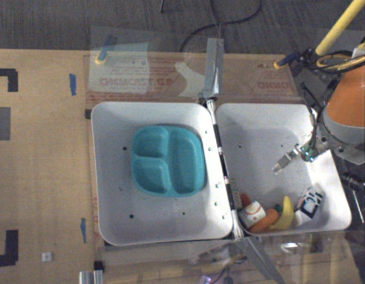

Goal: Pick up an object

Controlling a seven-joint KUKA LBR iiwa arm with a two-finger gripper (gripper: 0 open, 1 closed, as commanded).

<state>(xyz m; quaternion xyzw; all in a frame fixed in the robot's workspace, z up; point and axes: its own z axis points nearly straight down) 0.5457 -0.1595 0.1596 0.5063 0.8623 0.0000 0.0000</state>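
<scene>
Several small objects lie along the front edge of the right bin [259,129]: a white and red toy [251,209], an orange carrot [265,220], a yellow banana [286,213] and a black and white box [310,203]. My gripper [284,161] hangs over the middle right of this bin, above and behind those objects and apart from them. Nothing shows in its grasp. The grey arm with its orange band [348,99] comes in from the right.
A teal divided plate [168,160] lies in the middle of the left bin [111,135]. A metal divider [220,158] runs between the two bins. Cables and a yellow rod [342,19] sit behind the right bin.
</scene>
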